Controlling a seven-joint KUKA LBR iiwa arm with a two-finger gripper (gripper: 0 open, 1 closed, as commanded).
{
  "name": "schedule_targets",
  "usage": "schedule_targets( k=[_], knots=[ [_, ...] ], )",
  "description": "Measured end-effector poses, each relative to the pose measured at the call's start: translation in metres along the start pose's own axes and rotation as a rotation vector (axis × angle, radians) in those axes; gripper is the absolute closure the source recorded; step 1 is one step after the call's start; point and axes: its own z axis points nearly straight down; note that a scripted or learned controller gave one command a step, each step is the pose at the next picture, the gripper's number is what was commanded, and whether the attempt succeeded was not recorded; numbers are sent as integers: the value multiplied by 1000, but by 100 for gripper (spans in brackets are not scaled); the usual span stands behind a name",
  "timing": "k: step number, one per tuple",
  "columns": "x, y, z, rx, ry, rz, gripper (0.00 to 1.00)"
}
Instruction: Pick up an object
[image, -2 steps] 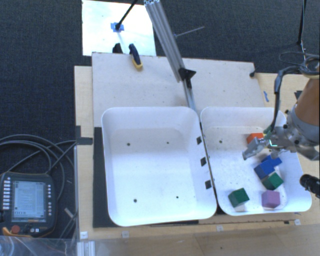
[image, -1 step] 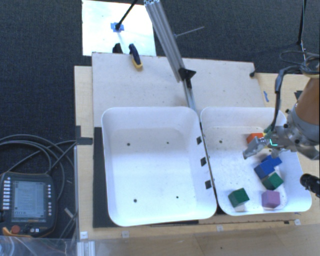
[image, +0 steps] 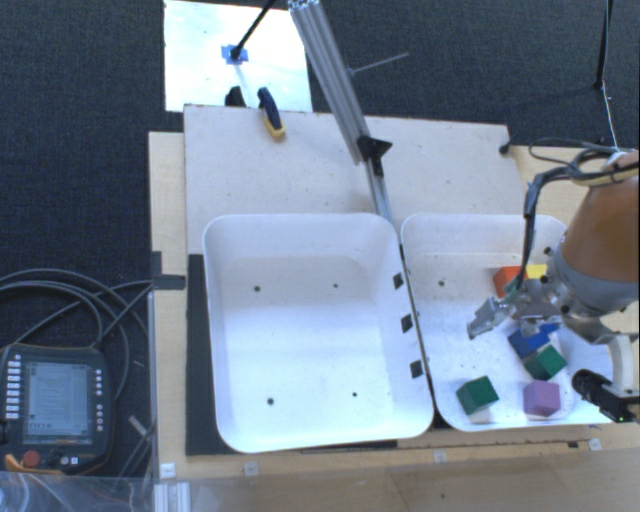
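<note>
My gripper (image: 492, 317) hangs over the middle of the right bin (image: 450, 250), at the end of the grey arm with the orange band (image: 605, 235) that reaches in from the right. Just behind it lie an orange block (image: 506, 277) and a small yellow piece (image: 537, 271). To its right are a blue block (image: 527, 340) and a dark green block (image: 547, 363), both partly under the wrist. A green cube (image: 478, 394) and a purple block (image: 541, 398) sit near the bin's front edge, apart from the gripper.
The left bin (image: 300, 330) stands beside the right one, joined by a divider with black clips (image: 407, 323). A slanted metal rod (image: 340, 90) crosses the back board. A teach pendant (image: 55, 405) and cables lie at the far left.
</note>
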Motion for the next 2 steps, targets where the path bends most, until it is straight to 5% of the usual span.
schedule_targets(
  k=[2],
  knots=[
    [1, 10, 104, 0, 0, 0, 0]
  ],
)
